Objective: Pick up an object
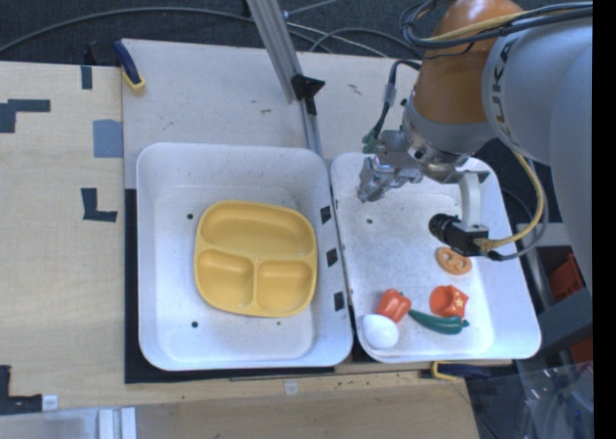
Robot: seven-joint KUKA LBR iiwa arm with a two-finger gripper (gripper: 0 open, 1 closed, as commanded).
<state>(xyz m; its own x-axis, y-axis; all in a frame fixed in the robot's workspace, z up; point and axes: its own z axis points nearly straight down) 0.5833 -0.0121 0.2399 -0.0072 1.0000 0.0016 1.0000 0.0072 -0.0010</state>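
Over the right bin's (510, 331) far left corner, gripper (371, 189) hovering, finger state unclear, toy vegetables (438, 310) near, yellow divided plate (256, 258) left.

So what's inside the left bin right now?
The left bin holds one yellow divided tray, lying flat near its middle, compartments bare. The bin floor under the tray is covered, so anything beneath it can't be seen.

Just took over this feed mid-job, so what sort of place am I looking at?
Most likely a robot lab's pick-and-place test bench, not a kitchen. Two shallow white bins sit side by side on it, one holding a yellow divided plate, the other small toy foods, with the grey arm over them and loose cables behind.
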